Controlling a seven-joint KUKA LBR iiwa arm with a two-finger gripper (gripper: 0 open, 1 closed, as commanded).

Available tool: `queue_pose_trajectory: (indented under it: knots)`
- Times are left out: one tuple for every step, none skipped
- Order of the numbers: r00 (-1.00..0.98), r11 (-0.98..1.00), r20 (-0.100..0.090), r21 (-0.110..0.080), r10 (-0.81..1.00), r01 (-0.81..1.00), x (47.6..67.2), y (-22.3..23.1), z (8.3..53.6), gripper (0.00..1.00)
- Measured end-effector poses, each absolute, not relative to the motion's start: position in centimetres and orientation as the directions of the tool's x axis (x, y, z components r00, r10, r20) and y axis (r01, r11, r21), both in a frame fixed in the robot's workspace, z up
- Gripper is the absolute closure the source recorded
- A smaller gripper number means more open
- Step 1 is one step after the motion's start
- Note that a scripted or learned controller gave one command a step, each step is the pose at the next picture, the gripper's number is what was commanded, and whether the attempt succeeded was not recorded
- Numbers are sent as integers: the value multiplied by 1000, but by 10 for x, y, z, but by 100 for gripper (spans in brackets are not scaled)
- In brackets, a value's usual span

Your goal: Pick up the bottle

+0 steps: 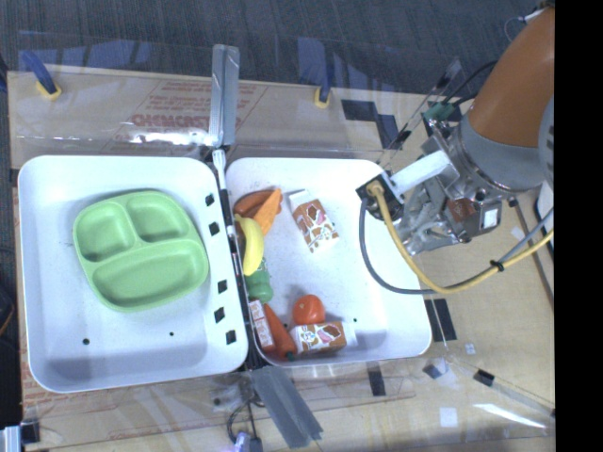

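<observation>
Two shallow white bins stand side by side on the bench [113, 102], the left bin [57, 370] and the right bin [377, 290].

At the near wall of the right bin lies a small brown carton [322, 338] on its side. Just left of it, against the left wall of that bin, lies the bottle [271, 330], red-orange and slanted, touching the carton. A red tomato [308, 308] sits right behind the carton. At the far end of the bottle there is a dark green piece [259, 285]; I cannot tell if it belongs to the bottle or is a separate thing.

Farther along the same wall lies a yellow banana [251, 243], and behind it an orange carrot [263, 206] pointing to the far right. Near the carrot, to its right, a second small carton [316, 224] lies tilted on the bin floor.

In the left bin, a green divided plate [141, 250] rests around the middle, with three compartments.

The gripper [426, 222] hangs above the right edge of the right bin, well apart from the bottle, and nothing is seen in it. Whether it is spread or pressed together I cannot tell, because it is blurred and cluttered. A yellow cable [443, 288] loops below it. The arm [513, 83], orange and grey, comes in from the far right.
</observation>
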State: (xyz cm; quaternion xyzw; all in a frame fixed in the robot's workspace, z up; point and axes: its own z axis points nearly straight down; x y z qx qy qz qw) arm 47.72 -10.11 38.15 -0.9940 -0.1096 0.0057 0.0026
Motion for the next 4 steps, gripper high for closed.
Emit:
queue_pose_trajectory:
  knots:
    - [976, -976, -7, -5, 218, 218, 539, -138, 331, 100]
    - [979, -979, -5, -4, 205, 205, 562, -186, 307, 100]
    - [977, -977, -5, -6, 213, 213, 534, -210, 308, 100]
    - [972, -972, -4, -5, 233, 233, 505, -209, 315, 100]
